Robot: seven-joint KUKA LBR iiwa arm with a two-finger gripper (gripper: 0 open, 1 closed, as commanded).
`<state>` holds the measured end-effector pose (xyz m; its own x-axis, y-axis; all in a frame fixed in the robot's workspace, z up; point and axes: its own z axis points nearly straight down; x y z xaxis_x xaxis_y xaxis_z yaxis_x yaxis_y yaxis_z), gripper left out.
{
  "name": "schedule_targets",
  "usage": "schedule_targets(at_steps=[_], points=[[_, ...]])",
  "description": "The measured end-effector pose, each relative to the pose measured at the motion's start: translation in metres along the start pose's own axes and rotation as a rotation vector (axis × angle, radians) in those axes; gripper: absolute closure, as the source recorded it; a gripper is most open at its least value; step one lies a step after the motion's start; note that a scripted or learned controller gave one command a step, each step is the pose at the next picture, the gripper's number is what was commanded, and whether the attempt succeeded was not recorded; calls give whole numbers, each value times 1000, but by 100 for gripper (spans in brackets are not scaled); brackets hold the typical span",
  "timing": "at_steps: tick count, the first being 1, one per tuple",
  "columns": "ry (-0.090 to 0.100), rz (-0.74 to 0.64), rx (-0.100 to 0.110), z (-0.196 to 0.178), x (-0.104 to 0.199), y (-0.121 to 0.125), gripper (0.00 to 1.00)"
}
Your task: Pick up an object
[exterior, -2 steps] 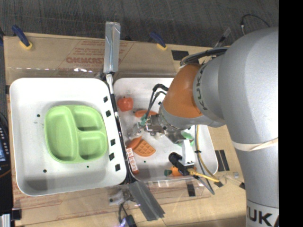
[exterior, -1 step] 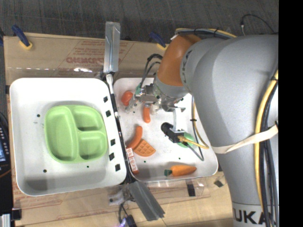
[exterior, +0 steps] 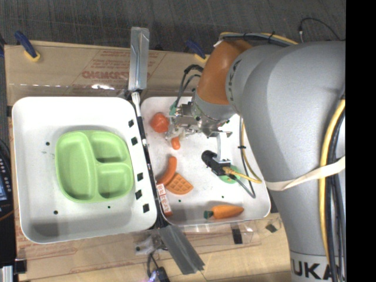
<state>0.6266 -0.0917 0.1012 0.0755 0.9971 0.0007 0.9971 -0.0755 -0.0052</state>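
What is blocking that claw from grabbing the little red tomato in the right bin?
Nothing visible. The gripper hangs right beside the tomato, with bare bin floor between them. The sausage and waffle lie lower down, apart.

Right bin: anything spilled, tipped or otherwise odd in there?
Nothing stands out. In the right bin the toy food lies loose but inside the walls: tomato, sausage, waffle, carrot. The gripper is low beside the tomato. The green tray lies flat in the left bin.

Green divided tray in left bin
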Motion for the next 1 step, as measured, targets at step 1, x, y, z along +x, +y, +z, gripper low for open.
schedule_targets(at_steps=[1], points=[[-1,-127,-3,-91,-2,-55,100]])
